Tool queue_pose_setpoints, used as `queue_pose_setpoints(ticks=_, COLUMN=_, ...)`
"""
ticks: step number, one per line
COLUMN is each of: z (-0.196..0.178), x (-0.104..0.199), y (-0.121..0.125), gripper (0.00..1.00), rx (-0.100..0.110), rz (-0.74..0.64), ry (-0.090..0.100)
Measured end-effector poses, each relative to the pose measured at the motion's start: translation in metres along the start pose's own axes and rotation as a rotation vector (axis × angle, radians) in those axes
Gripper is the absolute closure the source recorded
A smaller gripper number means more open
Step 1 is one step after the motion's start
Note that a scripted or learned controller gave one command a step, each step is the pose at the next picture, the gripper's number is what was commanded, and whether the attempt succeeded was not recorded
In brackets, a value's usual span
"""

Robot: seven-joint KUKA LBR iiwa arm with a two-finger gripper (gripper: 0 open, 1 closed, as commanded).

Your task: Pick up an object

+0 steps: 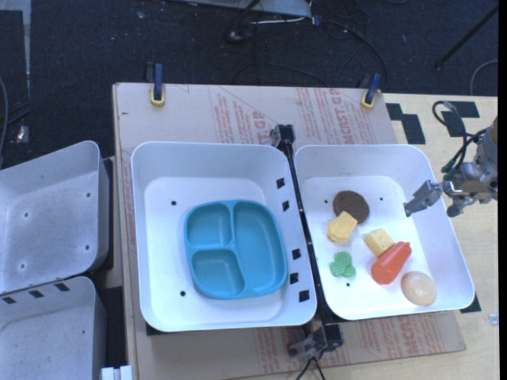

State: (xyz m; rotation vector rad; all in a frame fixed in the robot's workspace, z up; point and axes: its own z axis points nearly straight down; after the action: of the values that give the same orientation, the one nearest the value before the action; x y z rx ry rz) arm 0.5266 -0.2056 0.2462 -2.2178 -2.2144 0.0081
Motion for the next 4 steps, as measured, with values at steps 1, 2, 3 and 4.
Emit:
queue_pose_setpoints(ticks=1, z=-0.005, x=0.0, y=0.002, gripper=0.0, rx=-0.009, rz=-0.003, ry=-0.002)
queue_pose_setpoints(ticks=2, z=0.039, x=-0.001, y=0.003, gripper=0.0, rx=-0.005, rz=-0.001, ry=-0.001)
queue_pose_setpoints(ticks=3, z=0.083, x=0.005, y=0.001, gripper=0.0, rx=-0.005, rz=-0.001, ry=0.0)
queue_pose_setpoints(ticks=4, z=0.14, x=0.003, y=0.011, gripper=0.0, rx=-0.005, rz=-0.001, ry=0.0)
